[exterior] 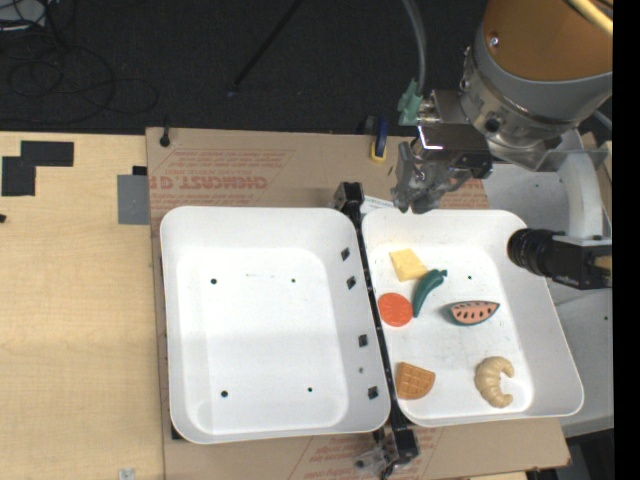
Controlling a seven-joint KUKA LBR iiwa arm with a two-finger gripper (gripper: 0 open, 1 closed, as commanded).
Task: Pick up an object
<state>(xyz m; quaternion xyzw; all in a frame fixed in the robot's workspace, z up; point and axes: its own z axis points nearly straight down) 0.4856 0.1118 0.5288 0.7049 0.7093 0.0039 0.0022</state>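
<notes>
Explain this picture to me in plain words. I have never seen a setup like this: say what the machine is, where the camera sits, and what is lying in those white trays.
One camera looks down at a slant on a bench. The grey and orange machine at the upper right is a robot arm; its gripper, a two-finger claw, hangs above the far edge of the right bin. Nothing is seen between its fingers. In that bin lie toy foods: a yellow cheese wedge, a green pepper, an orange-red disc, a watermelon slice, a waffle and a croissant. The left bin sits beside it, on brown cardboard.
</notes>
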